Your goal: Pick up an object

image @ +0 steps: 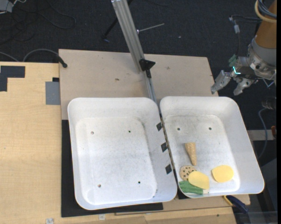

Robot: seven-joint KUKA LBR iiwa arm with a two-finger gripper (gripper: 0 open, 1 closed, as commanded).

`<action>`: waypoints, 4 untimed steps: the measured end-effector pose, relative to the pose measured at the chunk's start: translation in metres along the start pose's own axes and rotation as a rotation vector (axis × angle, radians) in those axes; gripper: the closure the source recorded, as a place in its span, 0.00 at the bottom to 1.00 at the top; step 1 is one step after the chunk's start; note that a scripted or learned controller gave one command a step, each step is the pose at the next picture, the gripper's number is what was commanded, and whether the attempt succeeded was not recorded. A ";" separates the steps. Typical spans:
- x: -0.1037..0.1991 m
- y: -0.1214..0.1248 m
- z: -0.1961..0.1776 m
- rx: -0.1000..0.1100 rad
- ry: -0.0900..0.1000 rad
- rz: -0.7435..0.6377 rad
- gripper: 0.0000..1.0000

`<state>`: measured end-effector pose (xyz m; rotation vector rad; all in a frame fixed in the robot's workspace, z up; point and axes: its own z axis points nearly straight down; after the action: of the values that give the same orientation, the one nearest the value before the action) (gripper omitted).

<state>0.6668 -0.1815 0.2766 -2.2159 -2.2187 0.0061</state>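
Two white bins sit side by side on the bench. In the right bin [226, 107], a few small toy foods lie near the front edge. A tan cone [190, 152] lies about in the middle of that bin, with its thin end pointing toward the front. Just in front of the cone sits a small round cookie with dots [185, 172]. Touching the cookie is a yellow lump [199, 179], and a green leafy piece [190, 188] pokes out from under that lump, right against the front wall. A flat yellow disc [222, 173] lies a little to the right of the lump, not touching it. The left bin [113, 150] sits next to the right one, and their walls meet in the middle. The gripper [232, 84] hangs up high past the back right corner of the right bin, well away from the food. Its two fingers are spread apart and hold nothing. A silver metal bar [131, 36] leans up from behind the bins.
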 end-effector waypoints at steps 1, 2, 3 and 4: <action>0.000 0.001 -0.003 -0.004 -0.001 -0.003 0.00; 0.000 -0.009 0.056 0.001 0.000 0.001 0.00; 0.002 -0.009 0.121 0.001 0.000 0.002 0.00; 0.007 -0.016 0.167 0.001 0.000 0.001 0.00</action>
<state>0.6501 -0.1744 0.1097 -2.2167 -2.2170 0.0063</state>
